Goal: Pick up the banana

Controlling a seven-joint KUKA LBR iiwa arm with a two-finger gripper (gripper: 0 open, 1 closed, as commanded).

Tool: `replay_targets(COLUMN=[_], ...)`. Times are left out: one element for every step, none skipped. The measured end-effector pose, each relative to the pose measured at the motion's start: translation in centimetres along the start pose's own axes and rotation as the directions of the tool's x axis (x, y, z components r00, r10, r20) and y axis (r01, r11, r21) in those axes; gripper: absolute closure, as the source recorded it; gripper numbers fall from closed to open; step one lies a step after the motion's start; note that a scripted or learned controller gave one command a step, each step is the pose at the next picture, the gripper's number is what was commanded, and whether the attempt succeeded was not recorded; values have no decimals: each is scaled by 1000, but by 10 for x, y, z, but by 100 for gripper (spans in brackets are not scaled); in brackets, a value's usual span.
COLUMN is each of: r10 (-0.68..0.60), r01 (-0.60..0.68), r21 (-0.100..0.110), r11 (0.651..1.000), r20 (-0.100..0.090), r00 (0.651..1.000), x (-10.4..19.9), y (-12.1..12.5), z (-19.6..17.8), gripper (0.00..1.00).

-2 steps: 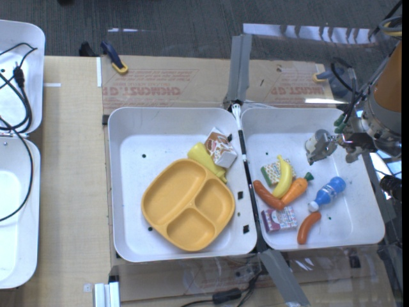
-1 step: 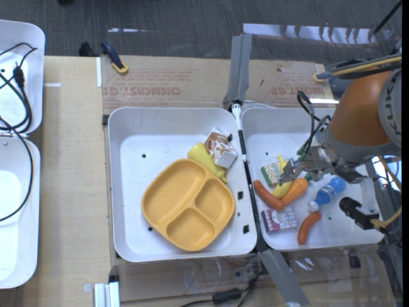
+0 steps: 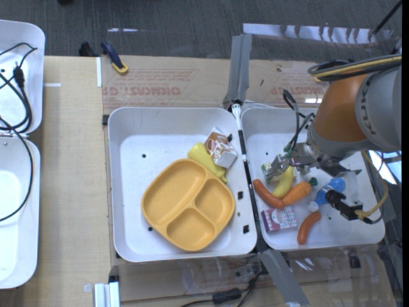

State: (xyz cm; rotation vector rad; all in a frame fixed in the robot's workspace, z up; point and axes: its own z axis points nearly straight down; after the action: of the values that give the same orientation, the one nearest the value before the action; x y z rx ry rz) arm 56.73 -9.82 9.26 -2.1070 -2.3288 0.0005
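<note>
Two shallow white bins sit side by side on the bench: the left bin (image 3: 124, 190) and the right bin (image 3: 358, 235). Everything below is placed relative to the divider where the two bins meet.

One grey arm (image 3: 358, 110) with its orange band reaches in over the right bin, well to the right of the divider. Its gripper (image 3: 280, 166) hangs low just right of the divider, right at the upper end of the banana; whether anything sits between its fingers cannot be told, as the metal parts there are too cluttered to read.

One yellow divided tray (image 3: 188, 203), with three compartments, lies in the left bin, its right edge near the divider. One small printed carton (image 3: 220, 149) rests above the tray, just left of the divider, tilted, on top of one yellow flat piece (image 3: 204, 158).

In the right bin there are three sausage-shaped orange-red items: one (image 3: 268, 194) closest to the divider, slanting down to the right; one (image 3: 296, 193) touching the banana's lower side; one (image 3: 307, 227) farthest down and well apart from the divider. One pink packet (image 3: 280, 220) lies below them, near the divider. One blue object (image 3: 332, 188) lies farthest right.

One banana (image 3: 284, 181) lies a short way right of the divider, between the two upper sausages. Its long axis runs steeply, lower-left to upper-right, the upper tip toward the gripper.
</note>
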Motion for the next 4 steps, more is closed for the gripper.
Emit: replay_targets(r10=[-209, -42, 7, 261], r01=[209, 42, -7, -261], r21=[6, 8, 8, 1], r11=[978, 999, 1000, 965], r20=[-1, -1, -1, 0], r00=[978, 999, 1000, 965], x=[31, 40, -13, 3], y=[12, -14, -29, -9], z=[-95, -94, -28, 0], gripper=[0, 0, 0, 0])
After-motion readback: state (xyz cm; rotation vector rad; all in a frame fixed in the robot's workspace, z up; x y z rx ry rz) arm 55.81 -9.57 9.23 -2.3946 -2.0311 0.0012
